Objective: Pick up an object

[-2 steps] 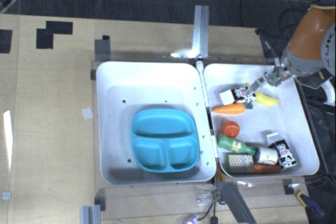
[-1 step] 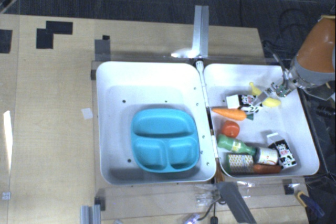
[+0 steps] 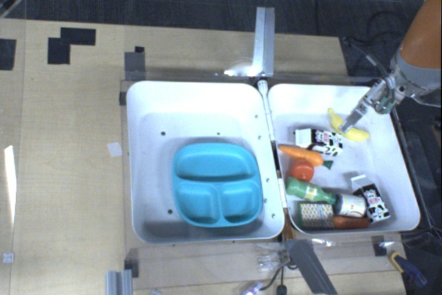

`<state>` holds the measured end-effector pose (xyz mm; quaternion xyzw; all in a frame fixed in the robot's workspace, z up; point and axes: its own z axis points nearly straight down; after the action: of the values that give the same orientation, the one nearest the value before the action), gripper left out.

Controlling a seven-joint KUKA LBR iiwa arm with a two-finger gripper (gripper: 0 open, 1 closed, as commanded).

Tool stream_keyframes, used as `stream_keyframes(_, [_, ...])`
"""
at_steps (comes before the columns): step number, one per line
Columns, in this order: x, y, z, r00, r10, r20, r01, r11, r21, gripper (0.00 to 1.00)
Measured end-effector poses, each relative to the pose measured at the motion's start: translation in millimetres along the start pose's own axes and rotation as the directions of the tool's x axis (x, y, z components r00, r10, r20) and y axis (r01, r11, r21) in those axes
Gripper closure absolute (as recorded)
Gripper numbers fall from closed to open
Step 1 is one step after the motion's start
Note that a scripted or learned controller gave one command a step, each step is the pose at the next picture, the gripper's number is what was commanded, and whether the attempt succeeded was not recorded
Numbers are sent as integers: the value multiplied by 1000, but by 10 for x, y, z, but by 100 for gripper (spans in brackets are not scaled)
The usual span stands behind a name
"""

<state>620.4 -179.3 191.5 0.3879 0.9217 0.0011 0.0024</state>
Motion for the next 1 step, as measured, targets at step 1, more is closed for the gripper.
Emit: stream_keyframes(1, [-342,2,684,1000,4,18,-3,1000,-12,0])
